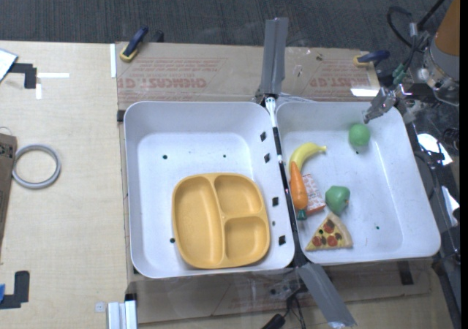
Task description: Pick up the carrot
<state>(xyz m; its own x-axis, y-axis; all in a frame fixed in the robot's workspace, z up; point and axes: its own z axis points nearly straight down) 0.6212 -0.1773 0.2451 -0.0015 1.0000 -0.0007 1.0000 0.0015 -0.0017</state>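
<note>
Two bins (pixel 139 196), one plate (pixel 219 219), carrot (pixel 297 184), banana (pixel 307 153), pizza slice (pixel 329 233), two green fruits (pixel 358 135).

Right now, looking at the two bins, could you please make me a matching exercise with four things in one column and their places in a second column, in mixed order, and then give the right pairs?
Things:
1. carrot
2. yellow divided plate
3. pizza slice
4. banana

Places:
A. alone in the left bin
B. near the front edge of the right bin
C. along the right bin's left wall, pointing up and down in the view
D. just above the carrot's top, curving to the right

Pairs: 1-C, 2-A, 3-B, 4-D
</note>
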